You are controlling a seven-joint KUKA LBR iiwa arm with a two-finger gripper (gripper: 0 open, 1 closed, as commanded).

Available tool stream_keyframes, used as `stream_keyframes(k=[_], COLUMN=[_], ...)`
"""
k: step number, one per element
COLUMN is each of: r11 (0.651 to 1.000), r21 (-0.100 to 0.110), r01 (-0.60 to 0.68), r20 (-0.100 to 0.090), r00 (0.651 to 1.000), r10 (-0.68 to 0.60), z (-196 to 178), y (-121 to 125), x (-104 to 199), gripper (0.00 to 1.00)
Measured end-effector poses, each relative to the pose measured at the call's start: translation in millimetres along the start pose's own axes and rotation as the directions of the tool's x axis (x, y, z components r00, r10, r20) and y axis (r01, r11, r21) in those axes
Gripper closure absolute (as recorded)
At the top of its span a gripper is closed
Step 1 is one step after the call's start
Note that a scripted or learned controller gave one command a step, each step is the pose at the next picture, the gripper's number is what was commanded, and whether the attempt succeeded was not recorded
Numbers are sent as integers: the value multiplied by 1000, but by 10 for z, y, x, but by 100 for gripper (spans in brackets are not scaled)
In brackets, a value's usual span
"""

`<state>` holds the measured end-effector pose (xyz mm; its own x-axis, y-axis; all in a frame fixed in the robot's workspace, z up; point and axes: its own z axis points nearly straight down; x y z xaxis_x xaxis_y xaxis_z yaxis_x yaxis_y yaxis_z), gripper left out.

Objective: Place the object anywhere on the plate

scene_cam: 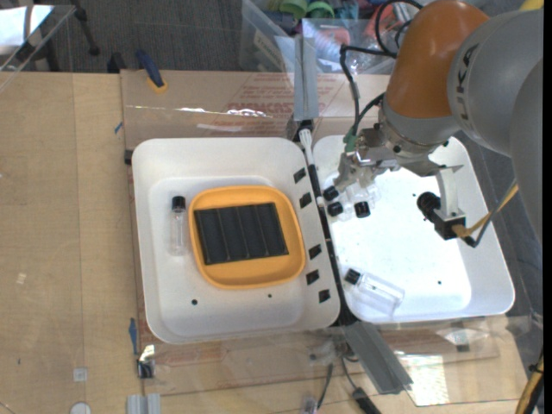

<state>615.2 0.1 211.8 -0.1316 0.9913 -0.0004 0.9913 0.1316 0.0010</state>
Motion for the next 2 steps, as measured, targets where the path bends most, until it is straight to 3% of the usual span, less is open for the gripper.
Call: stream_keyframes(k=[1, 2], r11=[971, 971], r21=[5, 5], r01=[241, 240], r20=[-2, -2], r00=[971, 971], r10=[-241, -240], z=[96, 95], y=[-477, -477], x=[1178, 1176], gripper=[100, 0])
